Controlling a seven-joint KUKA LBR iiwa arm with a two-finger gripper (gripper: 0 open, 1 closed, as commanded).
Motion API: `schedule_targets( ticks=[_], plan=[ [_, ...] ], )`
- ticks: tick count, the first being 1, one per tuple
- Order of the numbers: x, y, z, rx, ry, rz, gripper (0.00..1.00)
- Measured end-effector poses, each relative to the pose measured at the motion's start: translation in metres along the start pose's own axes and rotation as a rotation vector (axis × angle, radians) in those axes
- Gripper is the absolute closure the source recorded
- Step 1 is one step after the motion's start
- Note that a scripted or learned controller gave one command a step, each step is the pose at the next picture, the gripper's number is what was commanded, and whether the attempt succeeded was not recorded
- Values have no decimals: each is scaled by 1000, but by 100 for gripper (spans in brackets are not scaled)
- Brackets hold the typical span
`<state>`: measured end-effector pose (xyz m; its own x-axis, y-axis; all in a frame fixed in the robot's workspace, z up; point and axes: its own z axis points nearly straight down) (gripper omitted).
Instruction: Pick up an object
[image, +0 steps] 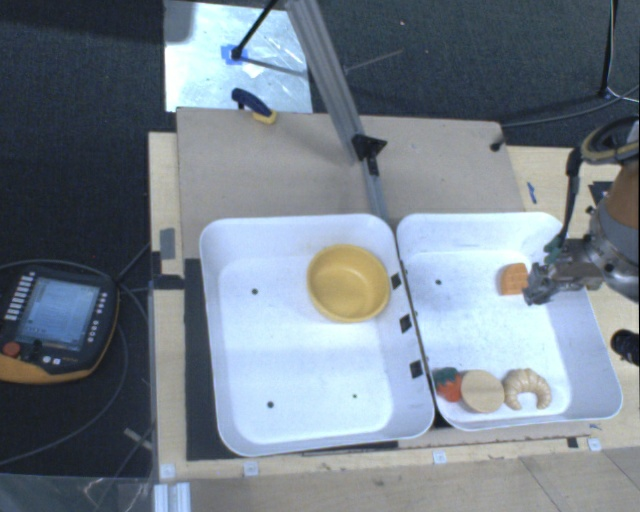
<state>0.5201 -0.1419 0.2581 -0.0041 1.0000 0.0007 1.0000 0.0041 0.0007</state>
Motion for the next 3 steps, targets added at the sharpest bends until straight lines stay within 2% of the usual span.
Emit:
schedule_targets(
  ticks=[3],
  plan=[
    [169, 41, -3, 0, 1, -2, 100]
  ],
)
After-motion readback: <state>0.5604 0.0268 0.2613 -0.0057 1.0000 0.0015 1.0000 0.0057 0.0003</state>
